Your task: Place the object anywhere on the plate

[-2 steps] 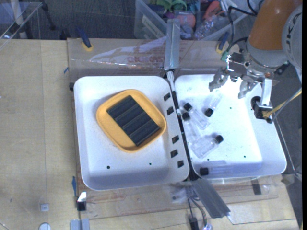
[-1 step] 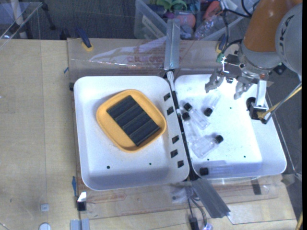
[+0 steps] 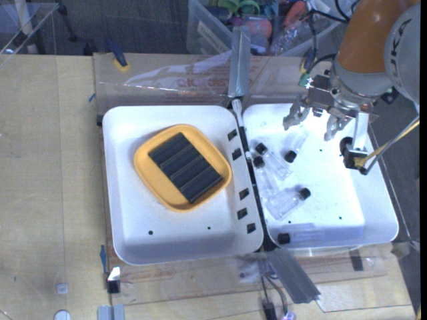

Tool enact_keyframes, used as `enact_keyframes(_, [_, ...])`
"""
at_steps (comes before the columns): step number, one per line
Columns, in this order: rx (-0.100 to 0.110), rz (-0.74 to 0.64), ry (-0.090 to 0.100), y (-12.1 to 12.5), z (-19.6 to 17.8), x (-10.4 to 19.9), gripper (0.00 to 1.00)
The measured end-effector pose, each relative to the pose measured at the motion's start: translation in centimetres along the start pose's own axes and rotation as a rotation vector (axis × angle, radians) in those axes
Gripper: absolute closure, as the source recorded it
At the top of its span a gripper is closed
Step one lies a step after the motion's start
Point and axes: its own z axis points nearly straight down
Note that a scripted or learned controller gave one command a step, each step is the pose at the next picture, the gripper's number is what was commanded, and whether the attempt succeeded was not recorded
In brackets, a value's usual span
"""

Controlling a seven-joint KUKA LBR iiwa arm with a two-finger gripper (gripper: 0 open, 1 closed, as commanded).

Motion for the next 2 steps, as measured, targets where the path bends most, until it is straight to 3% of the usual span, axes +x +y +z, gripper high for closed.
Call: enact_keyframes(2, [0.001, 0.076, 0.0, -2.4, -0.2, 2.7, 0.0])
